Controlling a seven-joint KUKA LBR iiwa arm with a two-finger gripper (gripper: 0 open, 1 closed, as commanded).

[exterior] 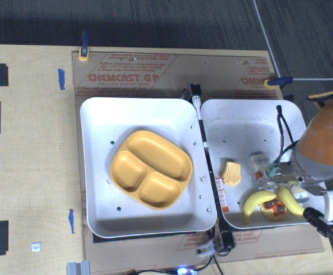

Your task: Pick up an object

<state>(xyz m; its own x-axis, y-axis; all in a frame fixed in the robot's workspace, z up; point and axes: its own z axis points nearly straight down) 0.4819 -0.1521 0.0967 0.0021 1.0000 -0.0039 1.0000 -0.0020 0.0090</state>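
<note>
Two bananas (269,202), one yellow tray (150,168)

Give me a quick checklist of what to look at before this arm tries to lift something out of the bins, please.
1. Target within reach: yellow plastic banana lies in the right white bin, beside the gripper. Ok.
2. Banana free of neighbours: a red-orange small item touches it. Not ok.
3. Something between the gripper's fingers: cannot tell.
4. Pale yellow ridged piece apart from the banana. Ok.
5. Yellow three-compartment plastic tray sits in the left white bin, out of the way. Ok.
</note>
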